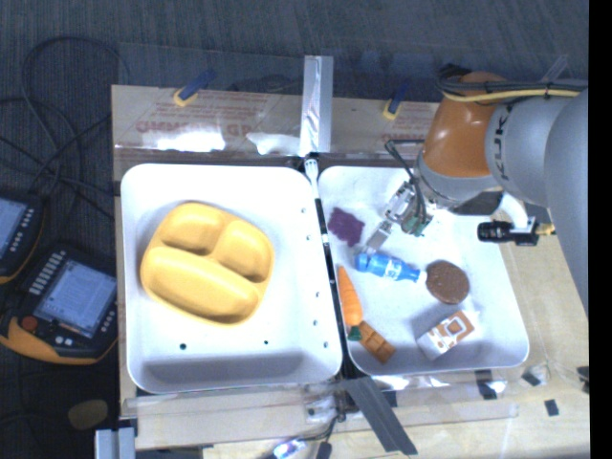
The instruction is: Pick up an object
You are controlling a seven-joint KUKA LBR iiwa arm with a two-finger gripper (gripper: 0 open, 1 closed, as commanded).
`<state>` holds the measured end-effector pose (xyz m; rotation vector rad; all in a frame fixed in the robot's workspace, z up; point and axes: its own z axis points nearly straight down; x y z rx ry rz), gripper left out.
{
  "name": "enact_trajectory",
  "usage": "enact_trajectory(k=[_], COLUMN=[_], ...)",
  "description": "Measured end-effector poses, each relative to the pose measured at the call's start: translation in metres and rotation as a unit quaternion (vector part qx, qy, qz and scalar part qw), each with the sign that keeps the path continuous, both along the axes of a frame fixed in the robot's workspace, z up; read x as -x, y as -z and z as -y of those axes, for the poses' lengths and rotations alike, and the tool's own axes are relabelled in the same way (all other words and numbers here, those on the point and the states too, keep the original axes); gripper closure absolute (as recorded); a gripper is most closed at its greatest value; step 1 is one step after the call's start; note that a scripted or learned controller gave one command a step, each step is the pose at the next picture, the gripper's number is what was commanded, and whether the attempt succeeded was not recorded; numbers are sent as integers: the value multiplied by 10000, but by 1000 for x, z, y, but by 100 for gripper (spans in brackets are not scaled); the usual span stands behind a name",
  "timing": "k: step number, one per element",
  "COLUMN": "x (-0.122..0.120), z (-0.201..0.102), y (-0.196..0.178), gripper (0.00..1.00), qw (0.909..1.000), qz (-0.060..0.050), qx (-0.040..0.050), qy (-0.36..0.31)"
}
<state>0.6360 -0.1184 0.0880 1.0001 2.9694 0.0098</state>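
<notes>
A bench seen from above at a slant carries two shallow white bins side by side.

Nearest the viewer, along the bottom edge, metal brackets and a dark bar stand at the bench's front lip. Just behind them, the right bin (497, 347) holds a small white and orange box (446, 333) at its near right, a brown block (376, 344) at its near left, and an orange carrot (349, 297) lying along its left wall. Further in lie a round brown disc (447, 281), a blue and white bottle (389, 267) on its side, and a purple lump (346, 225) near the left wall.

The left bin (153, 352) holds one large yellow loaf-shaped object (207, 260), resting towards its middle.

The gripper (394, 220) hangs over the far half of the right bin, between the purple lump and the bottle's upper end, just above the blue bottle. Its thin fingers point down and to the left; how far apart they stand cannot be told, and nothing is seen held between them. The grey arm (545, 151) with its orange band (459, 137) reaches in from the right.

Beyond the bins, a cardboard sheet (191, 113) lies flat with clamps on it. The floor (191, 17) is dark carpet, with black cables and two handheld control units (62, 304) to the left.
</notes>
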Motion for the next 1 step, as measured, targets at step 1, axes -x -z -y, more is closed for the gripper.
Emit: enact_trajectory(k=[1], x=[-23], z=[-49], y=[-93], gripper=[0], qw=[9930], qz=[-59], qx=[18], qy=[-1184])
